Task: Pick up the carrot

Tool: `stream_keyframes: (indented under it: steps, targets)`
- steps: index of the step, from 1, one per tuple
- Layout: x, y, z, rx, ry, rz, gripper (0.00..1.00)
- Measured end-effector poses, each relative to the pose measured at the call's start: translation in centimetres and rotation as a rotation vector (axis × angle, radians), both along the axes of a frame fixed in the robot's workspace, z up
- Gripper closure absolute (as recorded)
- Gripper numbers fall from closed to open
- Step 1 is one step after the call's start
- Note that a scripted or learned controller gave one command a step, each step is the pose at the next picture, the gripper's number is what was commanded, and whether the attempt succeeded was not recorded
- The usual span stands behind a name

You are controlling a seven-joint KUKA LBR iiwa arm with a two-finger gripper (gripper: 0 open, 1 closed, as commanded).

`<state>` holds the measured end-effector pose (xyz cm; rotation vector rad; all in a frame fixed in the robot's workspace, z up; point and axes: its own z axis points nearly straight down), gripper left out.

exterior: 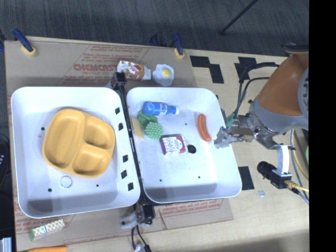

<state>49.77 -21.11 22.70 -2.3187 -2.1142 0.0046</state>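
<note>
The carrot (203,127) lay in the right bin (223,178), near its right wall, with its long axis running roughly up and down the view and tilted slightly, the lower end leaning right. Just right of it, over the bin's rim, hung the gripper (223,138); whether it was wide or narrow could not be told. A blue bottle (159,108), a green toy (150,127) and a maroon packet (172,144) lay left of the carrot.

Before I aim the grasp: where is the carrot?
The carrot lies in the right bin, near its right wall, close to the hand.
</note>
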Motion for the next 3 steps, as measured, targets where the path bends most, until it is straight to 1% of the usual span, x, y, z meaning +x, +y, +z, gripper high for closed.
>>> stream_keyframes:
  steps: [1, 2, 3]
  targets:
    - [-2.1, 0.4, 5.5, -0.001, -0.004, 0.317, 1.00]
    - [-0.8, 0.0, 15.0, -0.002, -0.005, 0.722, 1.00]
    - [-2.2, 0.0, 2.1, 0.003, -0.001, 0.656, 1.00]
